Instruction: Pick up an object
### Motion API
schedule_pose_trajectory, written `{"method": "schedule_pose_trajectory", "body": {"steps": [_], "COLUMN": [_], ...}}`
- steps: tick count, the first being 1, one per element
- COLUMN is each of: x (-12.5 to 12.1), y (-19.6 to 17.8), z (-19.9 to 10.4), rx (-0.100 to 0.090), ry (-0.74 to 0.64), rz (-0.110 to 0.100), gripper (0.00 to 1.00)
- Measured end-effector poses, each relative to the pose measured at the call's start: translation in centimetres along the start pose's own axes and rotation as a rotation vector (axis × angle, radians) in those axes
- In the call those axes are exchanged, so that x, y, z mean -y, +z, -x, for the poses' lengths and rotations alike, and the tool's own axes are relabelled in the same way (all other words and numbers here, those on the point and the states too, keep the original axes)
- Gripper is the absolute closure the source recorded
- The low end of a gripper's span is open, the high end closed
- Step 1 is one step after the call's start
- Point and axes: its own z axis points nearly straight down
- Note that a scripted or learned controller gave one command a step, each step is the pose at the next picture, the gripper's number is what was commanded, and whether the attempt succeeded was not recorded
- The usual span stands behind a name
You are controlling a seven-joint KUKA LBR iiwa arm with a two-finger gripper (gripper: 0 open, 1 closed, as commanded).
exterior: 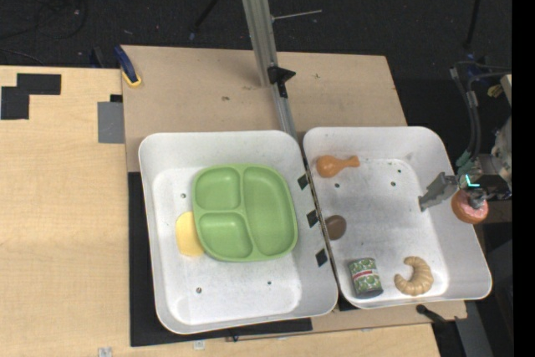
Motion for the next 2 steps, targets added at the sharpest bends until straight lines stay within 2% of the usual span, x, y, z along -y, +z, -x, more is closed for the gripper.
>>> {"method": "schedule_pose_trajectory", "body": {"steps": [1, 2], "x": [0.0, 0.0], "y": [-0.1, 6.3], "z": [0.0, -0.6], "rx": [0.000, -0.002], "ry": [0.000, -0.001], "rz": [0.001, -0.005], "gripper": [0.00, 0.00]}}
